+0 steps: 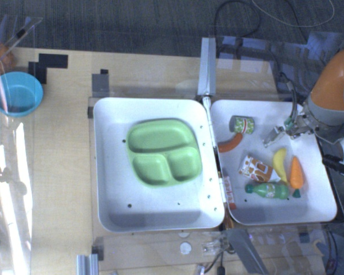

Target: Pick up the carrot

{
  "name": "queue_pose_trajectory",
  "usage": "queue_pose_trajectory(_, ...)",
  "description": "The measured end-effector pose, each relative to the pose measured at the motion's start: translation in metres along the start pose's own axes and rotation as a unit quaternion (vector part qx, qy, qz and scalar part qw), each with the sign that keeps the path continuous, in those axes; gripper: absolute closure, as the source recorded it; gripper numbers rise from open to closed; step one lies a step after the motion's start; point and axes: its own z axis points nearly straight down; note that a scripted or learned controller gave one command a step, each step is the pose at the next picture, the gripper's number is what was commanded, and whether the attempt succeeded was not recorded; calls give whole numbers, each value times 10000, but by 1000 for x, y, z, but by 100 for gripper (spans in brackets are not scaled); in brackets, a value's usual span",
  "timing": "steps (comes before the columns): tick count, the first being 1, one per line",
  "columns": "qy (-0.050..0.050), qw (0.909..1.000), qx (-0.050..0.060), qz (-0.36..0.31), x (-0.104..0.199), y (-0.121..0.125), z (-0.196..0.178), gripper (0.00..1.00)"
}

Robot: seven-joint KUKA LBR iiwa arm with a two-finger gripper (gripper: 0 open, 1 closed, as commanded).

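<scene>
Camera view gives me two white bins side by side on the worktop (pixel 57 153). The left bin (pixel 109 211) holds a green divided tray (pixel 163 150). The right bin (pixel 321 211) holds the clutter: the carrot (pixel 296 172) lies toward 3 o'clock in that bin, orange, long axis running roughly 12 to 6, touching or just beside a banana (pixel 281 163) at its 9 o'clock. A green bottle (pixel 269 191) lies on its side at the carrot's 7 o'clock, a small printed packet (pixel 255 168) sits further toward 9, and a red sausage (pixel 229 144) and a can (pixel 242 124) sit up at 10 to 11.

My arm (pixel 332 90) comes in at the bin's 2 o'clock corner. The tool (pixel 286 129) hangs over the bin at the carrot's 12 o'clock, apart from it, with nothing between its fingers; how far they are spread I cannot tell. A blue bowl (pixel 17 93) stands at the worktop's far 9 o'clock edge.
</scene>
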Motion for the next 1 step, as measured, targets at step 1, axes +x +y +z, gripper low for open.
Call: queue_pose_trajectory(1,22,9907,30,-1363,6,-29,12,0)
